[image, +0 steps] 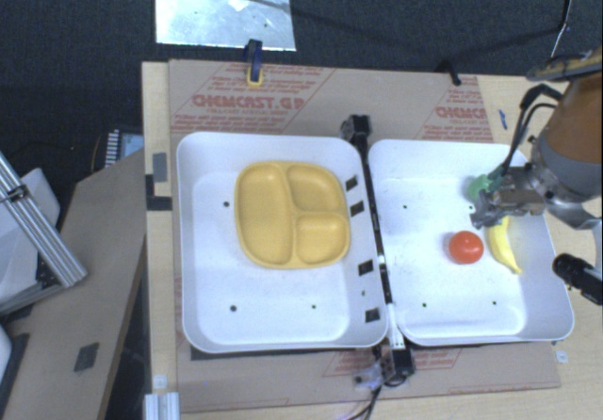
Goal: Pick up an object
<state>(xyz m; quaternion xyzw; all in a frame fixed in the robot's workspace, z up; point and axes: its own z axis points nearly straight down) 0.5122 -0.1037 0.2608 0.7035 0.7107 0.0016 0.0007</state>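
Camera view from above, gripper [492,203] low in right bin [424,315], its state not possible to tell, above banana [504,247], tomato [464,247] beside, yellow plate [287,214] in left bin [212,315]

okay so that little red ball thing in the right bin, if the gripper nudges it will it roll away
Probably. The red ball looks round and smooth, so a nudge could send it across the flat right bin. The banana beside it might stop it on that side.
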